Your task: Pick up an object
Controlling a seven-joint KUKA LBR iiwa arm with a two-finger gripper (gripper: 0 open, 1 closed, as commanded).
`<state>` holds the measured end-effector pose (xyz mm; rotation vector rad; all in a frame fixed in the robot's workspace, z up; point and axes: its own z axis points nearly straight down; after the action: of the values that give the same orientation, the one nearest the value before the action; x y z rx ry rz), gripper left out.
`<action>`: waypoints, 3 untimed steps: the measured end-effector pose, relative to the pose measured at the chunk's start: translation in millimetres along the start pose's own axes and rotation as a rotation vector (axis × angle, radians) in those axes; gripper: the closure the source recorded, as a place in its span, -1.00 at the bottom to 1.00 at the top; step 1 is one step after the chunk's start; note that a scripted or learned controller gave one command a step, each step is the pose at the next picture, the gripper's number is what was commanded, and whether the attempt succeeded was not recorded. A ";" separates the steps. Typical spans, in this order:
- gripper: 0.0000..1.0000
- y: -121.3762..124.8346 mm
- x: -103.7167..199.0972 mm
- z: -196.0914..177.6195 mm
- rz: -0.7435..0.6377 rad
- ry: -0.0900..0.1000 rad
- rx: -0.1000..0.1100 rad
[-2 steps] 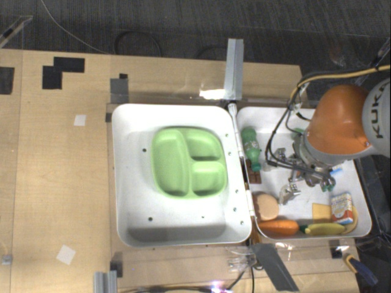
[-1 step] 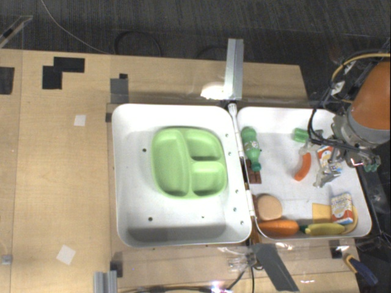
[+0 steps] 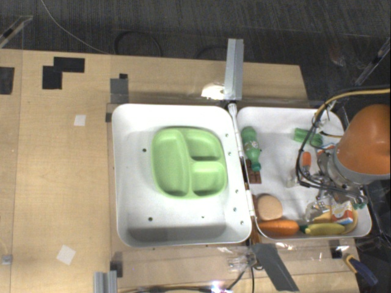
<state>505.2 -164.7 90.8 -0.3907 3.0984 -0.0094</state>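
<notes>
While the gripper (image 3: 328,207) hovers, carrot (image 3: 279,227) and banana (image 3: 330,228) lie alongside.

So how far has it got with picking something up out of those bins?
Nothing looks lifted yet. The arm is down over the right bin, its gripper low among the items near the yellow banana. The carrot, bread roll and green bottle lie on the bin floor. Grasping and lifting are left.

A robotics lab: a plywood bench (image 3: 55,182) bearing 2 white bins (image 3: 131,163), loose cables (image 3: 314,145), grey carpet (image 3: 153,11).
</notes>
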 end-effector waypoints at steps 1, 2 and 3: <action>-1.00 -43.6 -1.2 -29.6 -0.156 0.008 -0.004; -1.00 16.9 -23.2 0.1 -0.394 0.003 0.000; -1.00 -38.4 -59.1 -54.2 -0.395 0.003 -0.002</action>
<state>570.9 -187.0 146.4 -0.9921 2.9662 -0.0122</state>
